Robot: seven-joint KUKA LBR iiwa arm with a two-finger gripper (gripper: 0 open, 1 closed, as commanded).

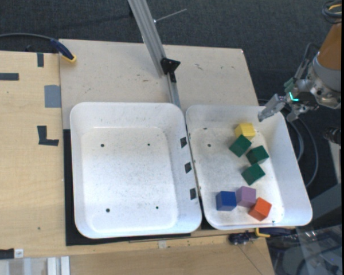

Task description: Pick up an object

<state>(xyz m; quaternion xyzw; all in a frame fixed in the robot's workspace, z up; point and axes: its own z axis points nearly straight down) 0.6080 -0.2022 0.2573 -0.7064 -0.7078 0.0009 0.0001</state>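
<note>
At the far left, pieces of grey tape [53, 95] are sticking to the wooden bench [23, 171]. At about 11 o'clock, a black cable with a blue and yellow end [63, 50] is lying on the bench.

Next, the left bin [80, 119] is sitting in the middle of the view. Its floor is showing only small dark dots.

A grey metal bar [146, 27] is slanting down from 12 o'clock to the spot where the two bins are meeting. A black clamp [169, 66] is sitting on it.

The right bin [209, 211] is touching the left bin. Blocks are lying in it. At the bin's 6 o'clock, a blue block [226, 200] is sitting just beside a purple block [246, 195]. An orange block [260, 208] is touching the purple one at its 4 o'clock. Up in the middle, three green blocks are making a line: one [239, 146] at the top left, one [257, 154] in the middle, one [253, 173] lowest. A yellow block [245, 130] is sitting at 12 o'clock of the first green one, touching it.

At 2 o'clock in the view, the gripper [270, 109] is hanging over the bin's top right corner, near the yellow block but not touching it. It is holding nothing. I cannot tell if its pincer is apart or together. The arm [331, 56] is reaching in from 3 o'clock.
</note>
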